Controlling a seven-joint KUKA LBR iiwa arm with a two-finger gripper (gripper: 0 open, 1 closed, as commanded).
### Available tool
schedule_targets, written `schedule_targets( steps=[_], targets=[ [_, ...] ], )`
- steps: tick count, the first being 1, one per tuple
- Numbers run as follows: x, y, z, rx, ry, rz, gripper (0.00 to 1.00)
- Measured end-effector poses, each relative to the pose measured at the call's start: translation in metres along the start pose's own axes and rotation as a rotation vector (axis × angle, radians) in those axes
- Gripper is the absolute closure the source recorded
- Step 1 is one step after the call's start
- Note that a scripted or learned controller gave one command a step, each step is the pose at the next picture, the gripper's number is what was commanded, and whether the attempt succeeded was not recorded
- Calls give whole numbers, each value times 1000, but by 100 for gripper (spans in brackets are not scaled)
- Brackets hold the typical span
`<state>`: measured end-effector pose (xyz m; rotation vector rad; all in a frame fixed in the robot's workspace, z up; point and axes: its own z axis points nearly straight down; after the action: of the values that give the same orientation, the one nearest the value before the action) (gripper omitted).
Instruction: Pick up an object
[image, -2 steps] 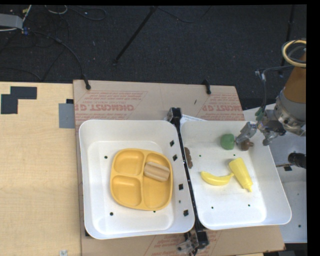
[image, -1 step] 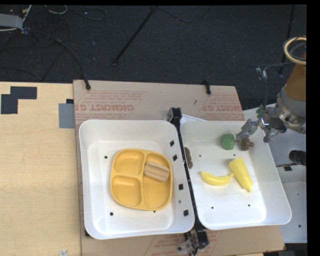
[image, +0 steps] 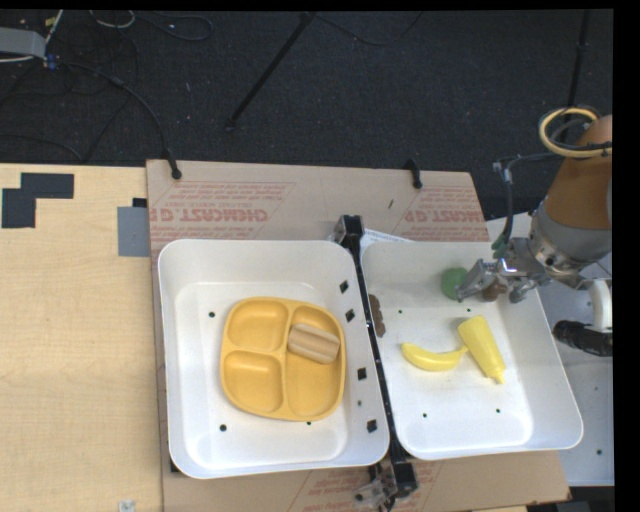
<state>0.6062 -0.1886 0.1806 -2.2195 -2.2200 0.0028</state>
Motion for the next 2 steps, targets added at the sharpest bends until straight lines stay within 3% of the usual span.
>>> schedule_targets(
  steps=[2],
  targets=[
    [1, -9, 94, 1, 1, 0, 0]
  ],
)
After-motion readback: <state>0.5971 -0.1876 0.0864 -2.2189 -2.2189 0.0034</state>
